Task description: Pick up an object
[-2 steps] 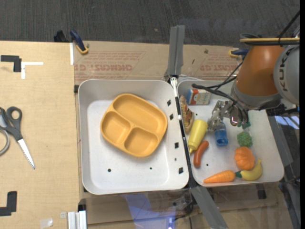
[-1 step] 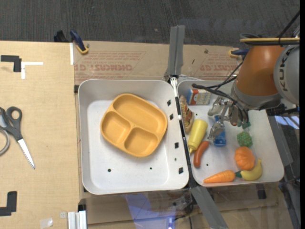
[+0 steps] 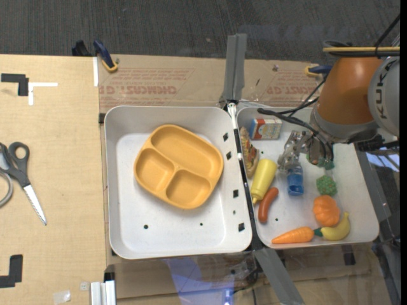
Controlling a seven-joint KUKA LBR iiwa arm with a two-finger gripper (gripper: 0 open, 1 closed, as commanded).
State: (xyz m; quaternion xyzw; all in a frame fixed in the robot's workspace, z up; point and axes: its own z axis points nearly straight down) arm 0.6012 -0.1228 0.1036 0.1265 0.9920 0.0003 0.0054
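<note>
From the overhead camera I see 2 white bins side by side. The left bin (image 3: 121,234) holds a yellow-orange divided plate (image 3: 179,166) with 3 compartments, sitting a little far of centre. The right bin (image 3: 362,189) carries the toys: a small carton (image 3: 266,129) at the far left corner, a yellow bottle (image 3: 262,178) along the left wall, a red sausage (image 3: 268,204) just beside it, a carrot (image 3: 294,236) at the near edge, a banana (image 3: 337,229) touching a small orange pumpkin (image 3: 326,210), and a green broccoli piece (image 3: 327,185) just far of that. My gripper (image 3: 294,159) hangs low over the bin's middle, directly above a blue object (image 3: 295,184). I cannot tell how the jaws stand. Scissors (image 3: 22,176) lie on the bench at far left.
</note>
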